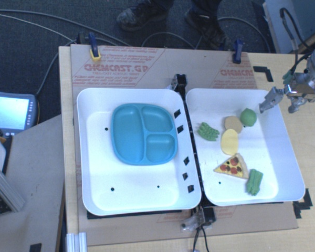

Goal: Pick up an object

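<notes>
Two white bins (94,193), open tool (281,103) above

— What were the two bins made of?

— The left bin (94,140) and the right bin (283,156) looked like smooth white plastic with a faint sheen. The blue tray (144,134) was plastic too, matt and even.

— And the toy food?

— The pizza slice (232,166) and the green ball (248,117) seemed soft matt plastic; the leafy piece (208,132) had a ribbed surface.

— Underneath?

— A board (147,64) that looked like brown paper-faced sheet, printed, dull. The gripper (281,103) looked like bare grey metal.
</notes>
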`<state>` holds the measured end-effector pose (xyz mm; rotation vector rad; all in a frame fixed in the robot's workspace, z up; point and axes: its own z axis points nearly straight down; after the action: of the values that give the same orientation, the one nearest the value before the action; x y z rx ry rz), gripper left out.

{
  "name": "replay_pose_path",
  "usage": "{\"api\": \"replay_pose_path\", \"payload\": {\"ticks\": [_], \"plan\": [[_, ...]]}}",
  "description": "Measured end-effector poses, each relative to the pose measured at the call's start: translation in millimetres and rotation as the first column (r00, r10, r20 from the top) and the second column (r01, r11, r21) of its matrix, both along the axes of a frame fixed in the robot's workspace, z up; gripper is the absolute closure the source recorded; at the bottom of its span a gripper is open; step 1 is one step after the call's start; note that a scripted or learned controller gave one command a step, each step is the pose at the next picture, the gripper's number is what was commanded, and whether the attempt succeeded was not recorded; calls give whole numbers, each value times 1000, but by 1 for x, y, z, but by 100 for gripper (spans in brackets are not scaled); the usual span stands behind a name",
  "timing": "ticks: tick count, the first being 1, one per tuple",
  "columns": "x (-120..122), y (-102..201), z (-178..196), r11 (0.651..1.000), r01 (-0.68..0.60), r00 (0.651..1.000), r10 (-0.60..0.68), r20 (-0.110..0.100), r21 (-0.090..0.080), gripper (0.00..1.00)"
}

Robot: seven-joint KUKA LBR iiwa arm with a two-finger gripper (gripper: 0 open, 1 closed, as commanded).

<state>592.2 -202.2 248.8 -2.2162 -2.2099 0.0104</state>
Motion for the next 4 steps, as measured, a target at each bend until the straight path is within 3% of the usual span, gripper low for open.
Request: {"api": "replay_pose_path", "payload": {"ticks": [1, 4], "plan": [[3, 1, 7, 1000, -3, 1000, 3, 13, -3, 0], [-9, 6, -130, 1000, -4, 1000, 4, 7, -1, 0]]}}
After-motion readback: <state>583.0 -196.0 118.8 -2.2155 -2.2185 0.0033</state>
